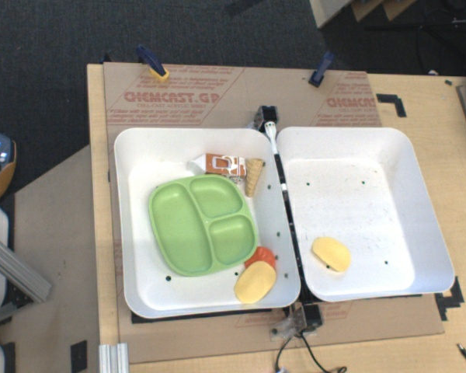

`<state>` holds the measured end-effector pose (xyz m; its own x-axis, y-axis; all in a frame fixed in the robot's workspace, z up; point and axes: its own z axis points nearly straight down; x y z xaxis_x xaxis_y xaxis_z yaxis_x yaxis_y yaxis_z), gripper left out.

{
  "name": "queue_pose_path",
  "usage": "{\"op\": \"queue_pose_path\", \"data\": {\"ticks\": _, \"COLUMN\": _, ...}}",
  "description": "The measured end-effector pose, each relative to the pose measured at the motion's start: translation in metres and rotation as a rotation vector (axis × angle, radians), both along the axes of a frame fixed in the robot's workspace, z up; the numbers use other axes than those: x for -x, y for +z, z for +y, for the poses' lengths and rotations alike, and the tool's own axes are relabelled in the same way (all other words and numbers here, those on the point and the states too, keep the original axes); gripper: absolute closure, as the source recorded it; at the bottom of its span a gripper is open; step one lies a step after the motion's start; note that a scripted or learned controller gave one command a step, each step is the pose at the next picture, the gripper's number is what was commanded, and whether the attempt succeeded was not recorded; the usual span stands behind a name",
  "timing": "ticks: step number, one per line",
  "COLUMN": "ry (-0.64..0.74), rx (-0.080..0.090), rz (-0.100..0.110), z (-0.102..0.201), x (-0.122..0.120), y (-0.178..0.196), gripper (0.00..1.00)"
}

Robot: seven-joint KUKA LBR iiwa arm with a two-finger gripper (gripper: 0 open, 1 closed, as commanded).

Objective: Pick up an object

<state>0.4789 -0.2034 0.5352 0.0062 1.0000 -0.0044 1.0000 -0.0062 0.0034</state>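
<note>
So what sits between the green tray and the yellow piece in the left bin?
In the camera view, a small orange-red piece lies between the green tray and the yellow piece.

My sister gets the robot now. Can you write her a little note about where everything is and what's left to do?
Arm and gripper: nothing to report from the camera view.
Left bin: green divided plate, yellow piece touching a small orange piece, an ice cream cone, an orange-and-white packet.
Right bin: one yellow piece near the front left.
Done: nothing lifted.
Left: pick up an object.
</note>
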Motion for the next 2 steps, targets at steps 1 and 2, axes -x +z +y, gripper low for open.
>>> {"op": "queue_pose_path", "data": {"ticks": 1, "ry": 0.004, "rx": -0.003, "rz": 0.004, "z": -0.022, "x": 0.000, "y": -0.010, "gripper": 1.00}}
{"op": "queue_pose_path", "data": {"ticks": 2, "ry": 0.008, "rx": -0.011, "rz": 0.019, "z": 0.016, "x": 0.001, "y": -0.176, "gripper": 1.00}}
